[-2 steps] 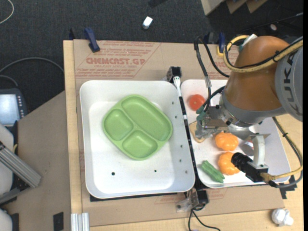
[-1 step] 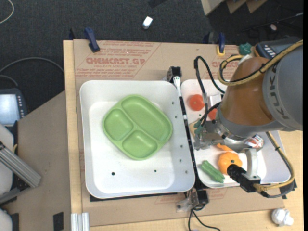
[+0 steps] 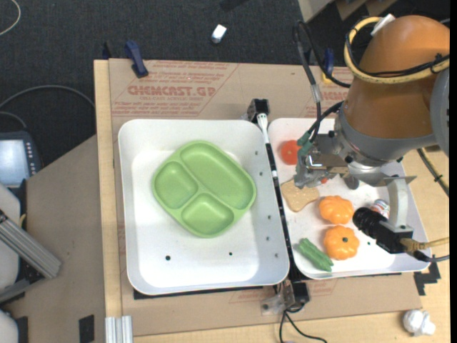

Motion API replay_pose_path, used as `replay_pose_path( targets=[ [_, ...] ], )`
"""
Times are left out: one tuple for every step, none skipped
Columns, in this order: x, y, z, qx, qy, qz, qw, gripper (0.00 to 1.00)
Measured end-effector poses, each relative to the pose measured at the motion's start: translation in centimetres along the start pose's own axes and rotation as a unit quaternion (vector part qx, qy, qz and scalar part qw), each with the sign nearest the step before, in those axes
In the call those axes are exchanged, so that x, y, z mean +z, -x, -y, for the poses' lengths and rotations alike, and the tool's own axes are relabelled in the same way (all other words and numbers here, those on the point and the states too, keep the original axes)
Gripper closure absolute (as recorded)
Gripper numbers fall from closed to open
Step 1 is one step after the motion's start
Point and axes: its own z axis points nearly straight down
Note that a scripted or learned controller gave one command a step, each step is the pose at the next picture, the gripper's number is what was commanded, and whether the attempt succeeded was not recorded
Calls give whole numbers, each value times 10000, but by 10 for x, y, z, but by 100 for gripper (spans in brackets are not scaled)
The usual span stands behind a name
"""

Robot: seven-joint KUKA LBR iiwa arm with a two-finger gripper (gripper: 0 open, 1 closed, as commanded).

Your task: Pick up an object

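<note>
Hidden: The arm [image 3: 393,84], with its orange band and grey wrist, is covering the far right corner of the right bin [image 3: 357,270] and is running out of the picture at the right edge.
Grip: The gripper [image 3: 310,177] is hanging over the right bin's left half, just above the bread slice [image 3: 296,197]. Whether it is spread or closed cannot be told from this angle.
Hard to make out: A small white-and-red thing [image 3: 380,207] is peeking out beside the wrist, too small to name.
Objects to pick: All are lying in the right bin. The red tomato [image 3: 288,151] is sitting at the far left, partly behind the gripper. The bread slice is lying just near of it. The orange fruit [image 3: 335,209] and the toy pumpkin [image 3: 341,242] are sitting close together in the middle. The green pod [image 3: 315,254] is resting near the front rim.
Neighbours: The left bin [image 3: 136,191] is holding a green divided plate [image 3: 204,189], set slantwise. A blue clamp [image 3: 136,58] is gripping the surface [image 3: 178,91] at its far left corner.
Materials: Both bins are looking like smooth white plastic with rounded corners. The plate is showing three moulded compartments. The surface is a brown board printed with red lettering. The pumpkin is ribbed.
</note>
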Motion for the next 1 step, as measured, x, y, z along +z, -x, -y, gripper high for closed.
replay_pose_path(
  targets=[
    [-63,-63,0,-15,-27,-8,10000,100]
  ],
)
